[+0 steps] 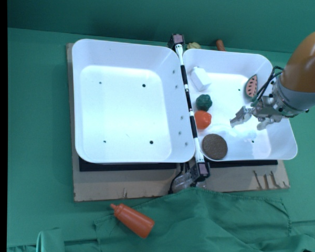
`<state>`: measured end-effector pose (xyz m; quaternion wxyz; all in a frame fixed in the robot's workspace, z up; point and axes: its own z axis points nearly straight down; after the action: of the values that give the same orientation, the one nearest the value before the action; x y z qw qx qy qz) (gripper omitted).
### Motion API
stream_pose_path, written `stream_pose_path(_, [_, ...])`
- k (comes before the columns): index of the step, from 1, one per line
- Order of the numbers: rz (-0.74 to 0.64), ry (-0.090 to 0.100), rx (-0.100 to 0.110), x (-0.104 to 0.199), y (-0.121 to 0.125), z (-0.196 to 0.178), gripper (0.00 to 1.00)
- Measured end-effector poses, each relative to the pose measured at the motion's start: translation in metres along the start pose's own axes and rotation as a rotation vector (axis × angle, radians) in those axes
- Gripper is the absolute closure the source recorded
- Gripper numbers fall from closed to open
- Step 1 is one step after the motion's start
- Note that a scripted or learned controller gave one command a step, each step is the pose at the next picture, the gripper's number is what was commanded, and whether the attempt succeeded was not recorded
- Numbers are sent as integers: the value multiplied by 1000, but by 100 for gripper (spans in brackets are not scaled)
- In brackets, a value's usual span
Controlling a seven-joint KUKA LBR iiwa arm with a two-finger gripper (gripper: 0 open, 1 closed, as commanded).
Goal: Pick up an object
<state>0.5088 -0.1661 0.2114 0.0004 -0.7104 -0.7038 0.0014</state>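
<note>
The metal two-finger gripper (241, 117) is hovering with fingers spread and holding nothing over the smooth white plastic right bin (283, 150), where a flat brown round cookie (214, 146), glossy orange lump (202, 119) and bumpy green lump (203, 102) are lying.

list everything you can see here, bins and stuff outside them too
bins: 2, white, side by side on the bench
block: 1, white, right bin, far left part
lump: 1, dark green, right bin, below the block
ball: 1, orange-red, right bin, by the left wall
disc: 1, brown, right bin, near left corner
watermelon slice: 1, red with green rind, right bin, far right
bottle: 1, orange, lying on the cloth in front of the bins
cardboard: 1 sheet, brown, under the bins
arm: 1, grey and orange, from the right
gripper: 1, over the right bin
</note>
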Motion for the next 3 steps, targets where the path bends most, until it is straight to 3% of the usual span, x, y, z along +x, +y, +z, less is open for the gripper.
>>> stream_pose_path(1, [-2,-4,-13,-24,-43,-80,0])
stream_pose_path(2, [-2,-5,-13,-23,-41,-88,100])
stream_pose_path(3, [-14,-3,-17,16,36,-150,100])
